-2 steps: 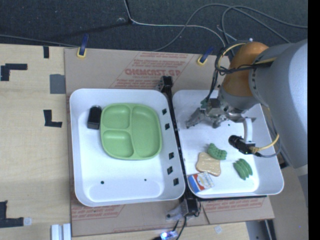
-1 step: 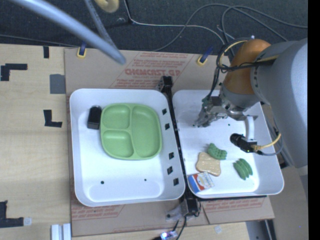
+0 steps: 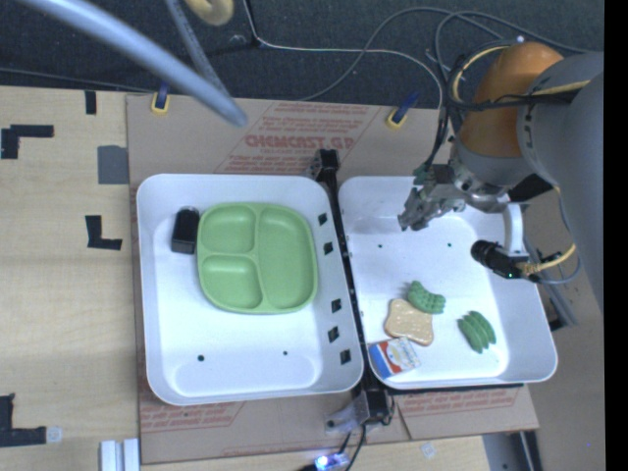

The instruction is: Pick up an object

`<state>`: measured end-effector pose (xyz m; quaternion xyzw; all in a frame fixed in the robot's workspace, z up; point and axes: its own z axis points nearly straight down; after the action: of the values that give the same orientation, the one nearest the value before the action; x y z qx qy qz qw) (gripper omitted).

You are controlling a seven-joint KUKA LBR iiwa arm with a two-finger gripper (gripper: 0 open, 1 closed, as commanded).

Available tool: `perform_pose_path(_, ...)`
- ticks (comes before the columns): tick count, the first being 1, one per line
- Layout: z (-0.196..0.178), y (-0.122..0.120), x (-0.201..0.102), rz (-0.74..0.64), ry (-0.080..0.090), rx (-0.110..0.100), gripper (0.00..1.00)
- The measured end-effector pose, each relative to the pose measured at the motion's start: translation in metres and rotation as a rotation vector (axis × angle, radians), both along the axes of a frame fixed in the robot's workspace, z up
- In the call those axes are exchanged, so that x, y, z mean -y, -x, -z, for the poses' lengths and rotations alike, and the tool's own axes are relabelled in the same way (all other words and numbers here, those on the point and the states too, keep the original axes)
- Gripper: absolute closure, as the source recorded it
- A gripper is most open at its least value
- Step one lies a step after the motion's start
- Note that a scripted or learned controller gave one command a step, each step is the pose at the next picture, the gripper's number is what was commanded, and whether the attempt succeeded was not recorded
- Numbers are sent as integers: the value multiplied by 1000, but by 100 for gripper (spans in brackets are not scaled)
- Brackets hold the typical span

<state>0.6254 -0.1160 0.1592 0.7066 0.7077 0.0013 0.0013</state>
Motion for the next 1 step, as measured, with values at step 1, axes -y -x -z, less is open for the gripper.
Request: perform_pose_path(1,-64,0,1,0,1,1,100)
